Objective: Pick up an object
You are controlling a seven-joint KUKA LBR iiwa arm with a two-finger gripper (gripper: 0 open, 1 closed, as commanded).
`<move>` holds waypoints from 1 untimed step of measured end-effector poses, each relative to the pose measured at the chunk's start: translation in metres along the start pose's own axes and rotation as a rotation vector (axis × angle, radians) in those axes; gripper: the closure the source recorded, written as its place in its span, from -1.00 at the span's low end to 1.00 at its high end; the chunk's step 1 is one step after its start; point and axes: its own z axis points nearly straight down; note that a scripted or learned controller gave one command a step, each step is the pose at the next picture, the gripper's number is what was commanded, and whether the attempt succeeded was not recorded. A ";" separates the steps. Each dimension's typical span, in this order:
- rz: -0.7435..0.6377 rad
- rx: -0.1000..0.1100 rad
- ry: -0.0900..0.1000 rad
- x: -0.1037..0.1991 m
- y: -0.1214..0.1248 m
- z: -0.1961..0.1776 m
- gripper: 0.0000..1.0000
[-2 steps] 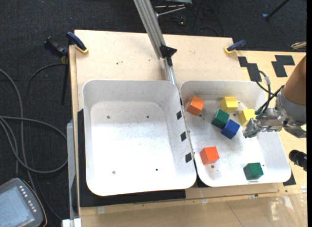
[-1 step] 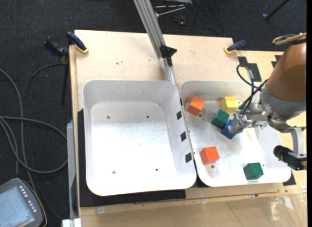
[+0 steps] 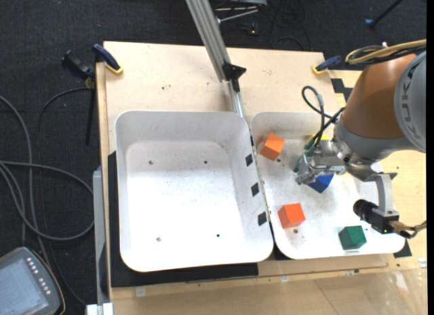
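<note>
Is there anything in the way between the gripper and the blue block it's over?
Nothing visible. The gripper sits right above the blue block in the right bin. The orange blocks and the green block lie apart from it.

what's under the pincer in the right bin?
A blue block sits directly beneath the pincer, its lower right corner sticking out. A bit of yellow shows behind the wrist. The rest of both is covered by the arm, so I can't tell whether the block is gripped.
</note>
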 end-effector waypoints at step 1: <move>0.000 -0.003 0.000 0.051 0.011 -0.015 1.00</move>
